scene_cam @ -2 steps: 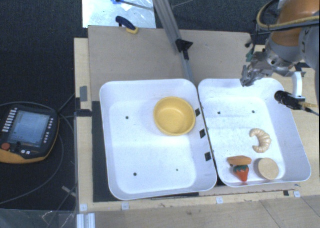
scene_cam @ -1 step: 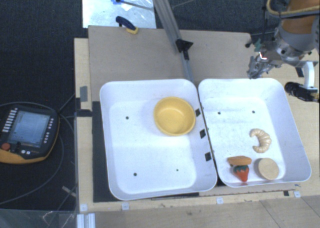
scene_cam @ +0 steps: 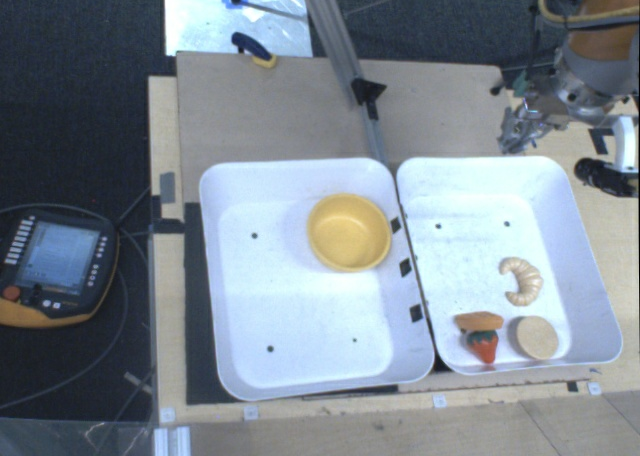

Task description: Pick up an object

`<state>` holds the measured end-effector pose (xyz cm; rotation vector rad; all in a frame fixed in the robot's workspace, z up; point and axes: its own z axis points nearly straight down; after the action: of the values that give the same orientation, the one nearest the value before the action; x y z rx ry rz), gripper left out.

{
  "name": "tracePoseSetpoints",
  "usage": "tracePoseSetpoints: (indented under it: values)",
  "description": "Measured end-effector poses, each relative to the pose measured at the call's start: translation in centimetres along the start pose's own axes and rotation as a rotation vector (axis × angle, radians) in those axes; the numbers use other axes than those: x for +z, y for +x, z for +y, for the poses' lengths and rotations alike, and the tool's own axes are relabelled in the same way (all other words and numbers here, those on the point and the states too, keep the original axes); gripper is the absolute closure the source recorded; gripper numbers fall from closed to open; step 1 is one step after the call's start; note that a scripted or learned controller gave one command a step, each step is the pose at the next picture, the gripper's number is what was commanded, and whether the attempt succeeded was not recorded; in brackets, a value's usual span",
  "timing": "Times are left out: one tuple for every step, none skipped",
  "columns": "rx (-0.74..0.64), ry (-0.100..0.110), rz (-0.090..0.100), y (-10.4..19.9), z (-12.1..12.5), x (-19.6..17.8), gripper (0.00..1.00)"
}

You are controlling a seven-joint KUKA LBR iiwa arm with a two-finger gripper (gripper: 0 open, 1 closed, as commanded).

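1. The step in hand looks like the approach, before any grasp: the gripper [scene_cam: 516, 130] hangs above the bench just beyond the far rim of the right bin [scene_cam: 560, 179], over bare board and not over any object.
2. Whether the gripper is released or clenched cannot be told; it is small and blurred against the board, and nothing is seen in its grasp.
3. Candidate things to pick lie mostly in the right bin's near part, well apart from the gripper: a croissant [scene_cam: 521, 280] toward the bin's right wall, a round biscuit [scene_cam: 536, 337] just nearer than the croissant, and a small orange piece [scene_cam: 479, 321] touching a red strawberry-like piece [scene_cam: 484, 345] beside the biscuit.
4. One yellow bowl [scene_cam: 348, 231] sits in the left bin [scene_cam: 230, 274], close to the shared edge with the right bin.
5. The next move, as a judgement, calls for the arm to travel over the right bin's far rim toward its near part, settle above one item, and descend; the croissant stands clear of its neighbours, while the orange and red pieces crowd each other.
6. Count: two bins, one bowl, one croissant, one biscuit, one orange piece, one red piece, one gripper.
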<state>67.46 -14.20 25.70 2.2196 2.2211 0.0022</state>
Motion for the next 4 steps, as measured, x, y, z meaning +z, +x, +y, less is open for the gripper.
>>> tracePoseSetpoints:
  values:
    - [-0.003,0.002,0.001,4.8,-0.6,1.5,1.0]
    - [-0.004,0.0,0.001,9.8,-0.9,0.9,1.0]
    - [-0.003,0.002,0.001,14.4,-1.2,2.0,1.0]
    - [-0.004,0.001,0.001,19.5,-3.4,2.4,1.0]
